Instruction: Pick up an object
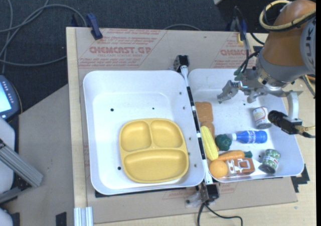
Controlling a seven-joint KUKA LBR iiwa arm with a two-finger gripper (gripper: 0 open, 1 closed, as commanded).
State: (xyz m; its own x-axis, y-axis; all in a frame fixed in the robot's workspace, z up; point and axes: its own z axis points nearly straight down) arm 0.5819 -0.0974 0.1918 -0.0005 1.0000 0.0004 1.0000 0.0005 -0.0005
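Gripper (231, 91) sits over the right bin (220, 77), upper part; jaws spread, nothing between them. Blue bottle (249, 137) lies lower right of frame, long axis near horizontal, white cap pointing right. Corn cob (208, 142) runs near vertical along the bin's left wall.

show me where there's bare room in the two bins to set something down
Left bin: a bare strip along its far side, behind the yellow divided plate, plus margins beside it. Right bin: bare floor at the far end, under the hand. Its near half is crowded: corn, blue bottle, orange, cans.
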